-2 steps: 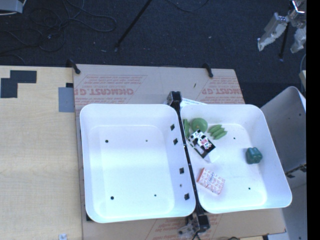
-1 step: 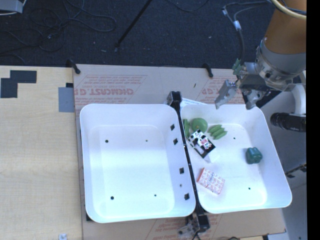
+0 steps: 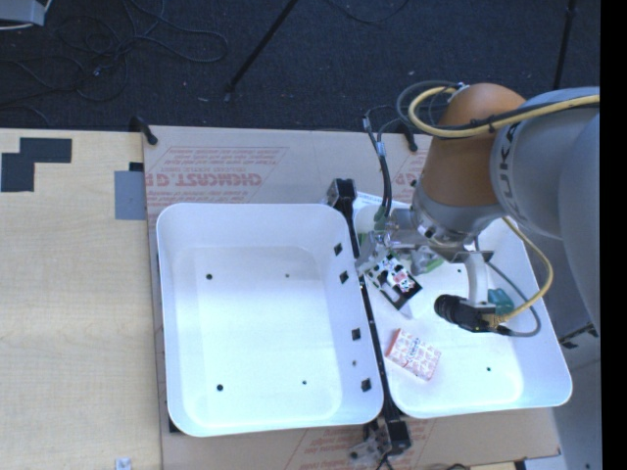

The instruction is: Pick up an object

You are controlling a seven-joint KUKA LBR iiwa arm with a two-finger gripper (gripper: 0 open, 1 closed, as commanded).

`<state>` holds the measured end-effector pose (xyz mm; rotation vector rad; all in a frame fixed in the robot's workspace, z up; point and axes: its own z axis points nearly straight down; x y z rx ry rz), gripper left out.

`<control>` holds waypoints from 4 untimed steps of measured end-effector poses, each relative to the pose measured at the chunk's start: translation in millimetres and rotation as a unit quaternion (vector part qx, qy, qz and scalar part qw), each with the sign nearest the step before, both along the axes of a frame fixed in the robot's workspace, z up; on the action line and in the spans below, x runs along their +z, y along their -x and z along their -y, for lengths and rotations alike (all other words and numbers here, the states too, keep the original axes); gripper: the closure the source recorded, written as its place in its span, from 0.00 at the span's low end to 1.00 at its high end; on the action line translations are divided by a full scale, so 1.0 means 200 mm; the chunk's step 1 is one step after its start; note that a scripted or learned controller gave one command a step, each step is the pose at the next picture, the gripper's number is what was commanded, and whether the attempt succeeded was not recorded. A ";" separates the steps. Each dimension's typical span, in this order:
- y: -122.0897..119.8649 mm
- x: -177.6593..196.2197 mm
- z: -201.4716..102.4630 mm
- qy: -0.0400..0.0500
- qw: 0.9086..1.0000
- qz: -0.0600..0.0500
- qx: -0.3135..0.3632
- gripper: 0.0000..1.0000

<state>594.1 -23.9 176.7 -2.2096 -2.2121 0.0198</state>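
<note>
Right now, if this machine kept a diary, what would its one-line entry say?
arm: over right bin | gripper: low by the black-and-white item | grasp: unconfirmed | pink patterned packet: lying loose | left bin: untouched

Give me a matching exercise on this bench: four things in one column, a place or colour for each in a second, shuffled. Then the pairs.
Things:
1. left bin
2. pink patterned packet
3. black-and-white item
4. wrist band

Descriptions:
A. orange, above the gripper
B. white, with small dark dots on its floor
C. flat on the right bin's floor, nearer the camera
D. by the divider, just under the arm's tip

Pairs: 1-B, 2-C, 3-D, 4-A
</note>
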 end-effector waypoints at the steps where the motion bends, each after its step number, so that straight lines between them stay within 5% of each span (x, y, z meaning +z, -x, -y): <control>1: 0.04 0.08 0.36 0.002 1.000 0.008 -0.004 0.00; 2: 0.28 0.48 0.16 0.000 1.000 0.009 0.001 0.00; 3: 0.52 0.60 0.04 0.000 1.000 0.008 0.001 0.00; 4: 0.59 1.04 0.14 0.001 1.000 0.013 0.000 0.00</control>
